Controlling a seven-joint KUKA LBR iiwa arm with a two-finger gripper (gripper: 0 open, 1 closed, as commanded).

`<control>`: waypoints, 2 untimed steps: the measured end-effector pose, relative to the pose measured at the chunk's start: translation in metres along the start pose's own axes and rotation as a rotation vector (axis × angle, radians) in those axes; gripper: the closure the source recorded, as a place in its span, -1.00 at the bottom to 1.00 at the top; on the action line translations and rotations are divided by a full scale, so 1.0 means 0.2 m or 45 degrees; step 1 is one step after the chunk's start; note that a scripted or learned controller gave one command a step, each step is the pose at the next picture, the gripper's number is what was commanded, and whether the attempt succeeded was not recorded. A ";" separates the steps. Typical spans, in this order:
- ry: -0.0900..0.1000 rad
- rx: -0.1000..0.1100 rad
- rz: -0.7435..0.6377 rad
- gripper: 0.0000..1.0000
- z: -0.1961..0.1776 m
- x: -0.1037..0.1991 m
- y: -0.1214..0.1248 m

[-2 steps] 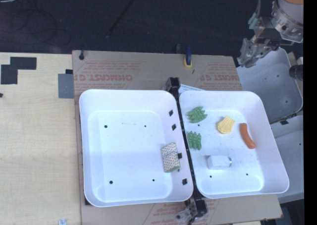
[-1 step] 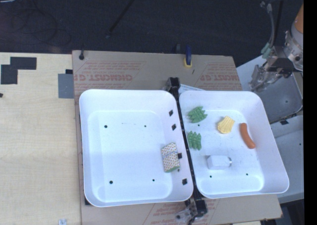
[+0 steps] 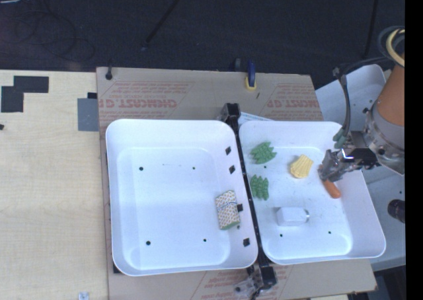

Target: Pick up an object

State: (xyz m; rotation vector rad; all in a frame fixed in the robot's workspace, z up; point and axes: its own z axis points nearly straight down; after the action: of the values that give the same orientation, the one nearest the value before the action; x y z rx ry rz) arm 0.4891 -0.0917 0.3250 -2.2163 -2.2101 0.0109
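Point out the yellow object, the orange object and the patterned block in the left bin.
Yellow object (image 3: pixel 301 166), camera view, its ridged top face.
Orange object (image 3: pixel 332 190), camera view, its visible lower end below the gripper (image 3: pixel 330 172).
Patterned block (image 3: pixel 228 210), camera view, its top face.

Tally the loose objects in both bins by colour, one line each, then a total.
Green: 2, upper piece and lower piece
Yellow: 1
Orange: 1
White: 1
Patterned green and tan: 1
Total: 6
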 end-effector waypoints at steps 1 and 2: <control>-0.002 -0.014 -0.012 1.00 0.02 0.32 0.20; -0.003 -0.004 0.000 1.00 0.18 0.22 -0.08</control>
State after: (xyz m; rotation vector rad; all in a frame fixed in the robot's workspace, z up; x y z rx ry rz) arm 0.4726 -0.0476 0.2903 -2.2193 -2.2128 0.0101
